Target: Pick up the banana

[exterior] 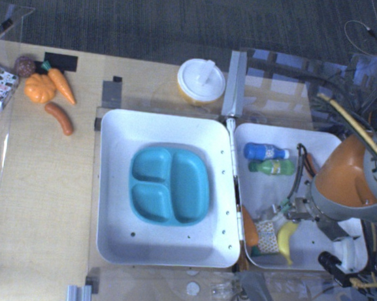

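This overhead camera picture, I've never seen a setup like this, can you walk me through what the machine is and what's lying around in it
The camera looks down at a slant on a wooden bench bearing two shallow white bins. The grey and orange shape at the right is a robot arm, moved by a program; its gripper hangs over the right bin, just above a yellow banana, which it is meant to pick up. I cannot tell whether it grips anything. That bin also holds a blue bottle, a green bottle and a patterned packet. The left bin holds a blue divided tray. Outside the bins stand a white lidded cup and toy food: a carrot, a pumpkin and a sausage.
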Robot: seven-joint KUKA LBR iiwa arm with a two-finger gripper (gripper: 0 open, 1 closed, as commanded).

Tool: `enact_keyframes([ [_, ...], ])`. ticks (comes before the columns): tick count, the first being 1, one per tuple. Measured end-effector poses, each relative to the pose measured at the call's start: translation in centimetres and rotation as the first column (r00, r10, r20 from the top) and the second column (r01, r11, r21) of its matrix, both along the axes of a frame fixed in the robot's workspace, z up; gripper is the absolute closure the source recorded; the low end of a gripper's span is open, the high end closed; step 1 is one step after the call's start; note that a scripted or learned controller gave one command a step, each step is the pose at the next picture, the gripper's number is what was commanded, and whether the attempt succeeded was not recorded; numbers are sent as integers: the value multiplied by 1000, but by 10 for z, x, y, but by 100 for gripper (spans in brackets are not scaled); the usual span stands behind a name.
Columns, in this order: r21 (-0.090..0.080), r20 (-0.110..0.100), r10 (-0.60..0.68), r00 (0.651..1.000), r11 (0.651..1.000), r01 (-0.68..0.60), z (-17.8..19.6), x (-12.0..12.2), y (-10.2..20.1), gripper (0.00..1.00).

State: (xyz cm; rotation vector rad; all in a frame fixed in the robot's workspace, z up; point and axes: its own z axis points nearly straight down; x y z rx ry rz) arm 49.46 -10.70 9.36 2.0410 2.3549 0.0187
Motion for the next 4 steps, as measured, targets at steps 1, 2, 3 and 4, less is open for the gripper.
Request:
enact_keyframes([
  [1, 6, -2, 59, 998, 998, -59, 0, 1, -17, 0],
  [2, -3, 1, 56, 998, 998, -56, 0, 0, 14, 0],
  [3, 6, 2, 64, 998, 998, -64, 11, 2, 19, 100],
  [4, 6, 2, 63, 998, 998, -63, 11, 2, 19, 0],
])
